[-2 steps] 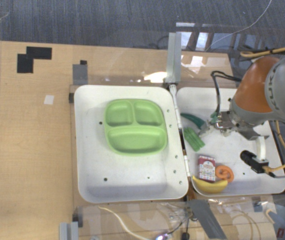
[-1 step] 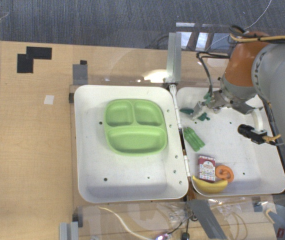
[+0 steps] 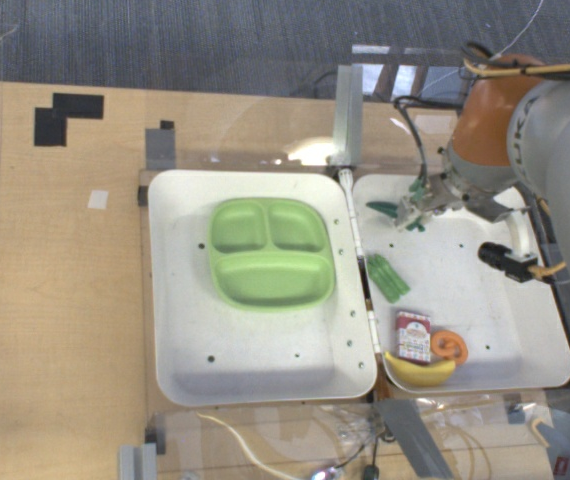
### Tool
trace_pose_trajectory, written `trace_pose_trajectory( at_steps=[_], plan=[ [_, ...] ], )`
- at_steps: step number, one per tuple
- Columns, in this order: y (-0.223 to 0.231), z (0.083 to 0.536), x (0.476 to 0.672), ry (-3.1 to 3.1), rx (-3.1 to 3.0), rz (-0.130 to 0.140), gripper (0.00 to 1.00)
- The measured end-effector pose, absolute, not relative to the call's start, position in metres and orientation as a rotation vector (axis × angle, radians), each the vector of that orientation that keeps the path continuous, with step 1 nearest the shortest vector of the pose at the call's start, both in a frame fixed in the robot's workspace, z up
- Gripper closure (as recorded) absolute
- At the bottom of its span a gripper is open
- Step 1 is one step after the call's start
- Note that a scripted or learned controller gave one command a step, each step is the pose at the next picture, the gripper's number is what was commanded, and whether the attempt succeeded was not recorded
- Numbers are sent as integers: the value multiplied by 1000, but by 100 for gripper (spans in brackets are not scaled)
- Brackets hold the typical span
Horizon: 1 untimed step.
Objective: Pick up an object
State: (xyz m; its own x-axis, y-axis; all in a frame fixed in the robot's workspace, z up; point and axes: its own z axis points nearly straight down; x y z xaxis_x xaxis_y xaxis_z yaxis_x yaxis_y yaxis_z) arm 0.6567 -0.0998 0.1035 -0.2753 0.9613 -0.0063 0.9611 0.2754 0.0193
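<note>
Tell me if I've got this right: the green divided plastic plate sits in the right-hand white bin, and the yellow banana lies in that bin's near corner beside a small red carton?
Not quite. The camera view shows the green divided plastic plate in the left-hand white bin, by itself. The rest holds: the yellow banana lies in the near corner of the right-hand white bin, beside the small red carton.

The grey arm (image 3: 565, 128) reaches in from the right at the far side of the scene, its bulky link filling the far right corner. The orange band (image 3: 485, 118) sits above the wrist, which slants down and to the left. At its end the gripper (image 3: 417, 208) points down, low over the far left part of the right bin; its tip looks greenish, though detail there is blurred.
</note>
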Motion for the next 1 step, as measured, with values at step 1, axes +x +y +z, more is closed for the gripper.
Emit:
trace_pose_trajectory(
  at_steps=[1],
  plan=[
    [-50, 188, 671, 2497, 1895, 9, 100]
  ],
)
